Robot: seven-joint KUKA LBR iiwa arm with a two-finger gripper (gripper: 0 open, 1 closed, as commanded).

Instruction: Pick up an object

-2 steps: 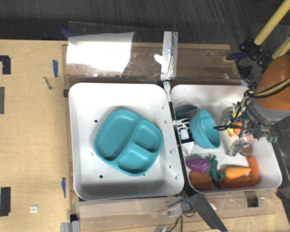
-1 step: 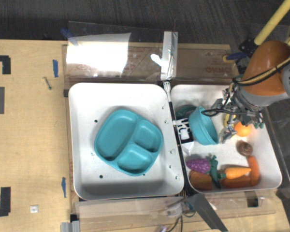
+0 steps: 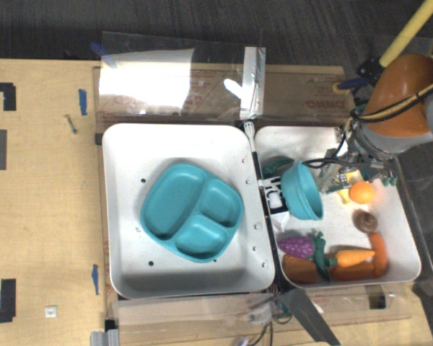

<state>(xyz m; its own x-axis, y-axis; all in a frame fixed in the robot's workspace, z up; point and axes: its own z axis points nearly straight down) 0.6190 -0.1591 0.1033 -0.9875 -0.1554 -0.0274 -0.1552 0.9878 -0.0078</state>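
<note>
My gripper (image 3: 344,175) reaches down into the right bin (image 3: 411,251) from the upper right, just above an orange ball (image 3: 361,192). A teal bowl (image 3: 302,191) lies tipped on its side to the gripper's left, close to it. Along the bin's front lie purple grapes (image 3: 296,247), an orange carrot (image 3: 350,257) with a green top, a brown sausage-like piece (image 3: 297,269) and a small brown item (image 3: 365,221). The fingertips are hidden among cables and the wrist.
The left bin (image 3: 123,150) holds a teal divided plate (image 3: 193,210). A clear plastic sheet (image 3: 173,85) lies behind the bins. The arm's orange band (image 3: 403,96) hangs over the right bin's back right corner. Wooden bench surface extends left.
</note>
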